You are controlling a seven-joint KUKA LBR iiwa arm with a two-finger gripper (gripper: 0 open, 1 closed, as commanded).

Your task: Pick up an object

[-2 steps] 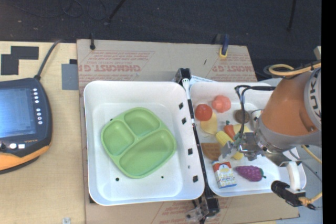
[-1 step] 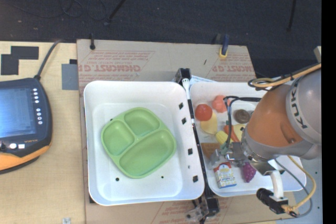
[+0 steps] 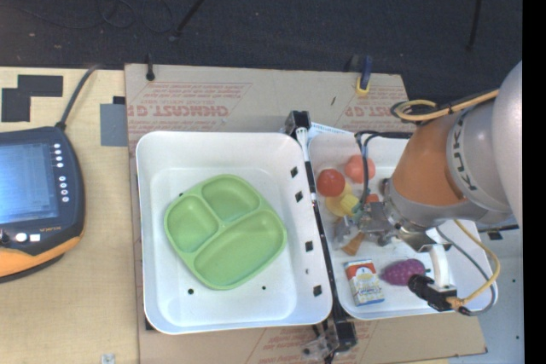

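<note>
The arm [image 3: 503, 149] is seen reaching in from the right of the camera view, its broad grey link filling the right edge. Below that link, the orange band [image 3: 431, 166] is turned toward the camera and angled down and leftward. The wrist is lowered beneath the band, and the gripper [image 3: 368, 226] is pointed down and to the left. Yellow and black cables [image 3: 478, 268] are looped around the wrist's lower side.

Grey arm [image 3: 503, 149] (orange wrist band)
</note>
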